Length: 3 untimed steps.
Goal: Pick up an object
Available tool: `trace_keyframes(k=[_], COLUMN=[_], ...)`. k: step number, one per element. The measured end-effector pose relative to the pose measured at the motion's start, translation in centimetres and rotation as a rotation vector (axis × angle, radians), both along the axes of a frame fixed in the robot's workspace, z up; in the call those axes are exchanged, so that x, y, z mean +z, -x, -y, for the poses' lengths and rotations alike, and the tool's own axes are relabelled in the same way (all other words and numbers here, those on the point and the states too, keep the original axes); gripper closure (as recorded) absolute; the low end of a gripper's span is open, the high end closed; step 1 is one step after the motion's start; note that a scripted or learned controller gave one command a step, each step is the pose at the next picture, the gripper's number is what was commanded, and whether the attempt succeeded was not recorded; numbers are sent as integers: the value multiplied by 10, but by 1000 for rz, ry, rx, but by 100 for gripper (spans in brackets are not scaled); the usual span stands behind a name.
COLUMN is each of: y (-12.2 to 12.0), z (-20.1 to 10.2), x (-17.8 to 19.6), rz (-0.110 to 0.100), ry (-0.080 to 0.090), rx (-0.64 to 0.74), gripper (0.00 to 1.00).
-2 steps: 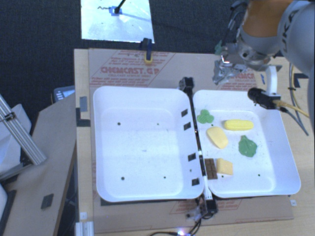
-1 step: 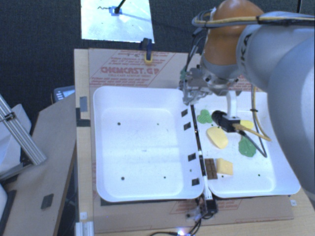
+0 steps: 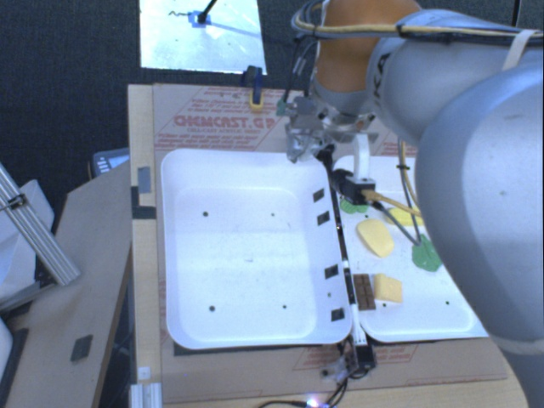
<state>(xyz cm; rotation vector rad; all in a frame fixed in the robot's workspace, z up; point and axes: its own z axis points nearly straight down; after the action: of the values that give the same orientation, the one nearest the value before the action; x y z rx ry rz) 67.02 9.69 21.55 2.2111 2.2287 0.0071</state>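
Note:
My gripper [image 3: 304, 145] hangs over the far end of the divider between the two bins, just above the rim, under the orange band of the arm. In the right bin [image 3: 425, 317] lie a pale yellow oval piece [image 3: 376, 237], a yellow block with a brown side [image 3: 379, 290], a green flat piece [image 3: 427, 256] and a green and yellow item [image 3: 374, 201] partly hidden by the arm. None of them is seen in the gripper.
The left white bin [image 3: 246, 245] sits beside the right one, with black clips [image 3: 327, 245] along the shared rim. The big grey arm [image 3: 476, 143] covers the right bin's far and right parts. A blue and yellow clamp [image 3: 253, 87] stands behind the bins.

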Motion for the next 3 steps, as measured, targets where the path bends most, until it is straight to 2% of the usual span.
trace_keyframes(k=[1, 2, 3], y=[1, 81, 18], z=[29, -49, -79], x=[44, -60, -115], rz=[1, -17, 1], ry=[2, 0, -1], rx=[-8, 2, -1], gripper=[100, 100, 100])
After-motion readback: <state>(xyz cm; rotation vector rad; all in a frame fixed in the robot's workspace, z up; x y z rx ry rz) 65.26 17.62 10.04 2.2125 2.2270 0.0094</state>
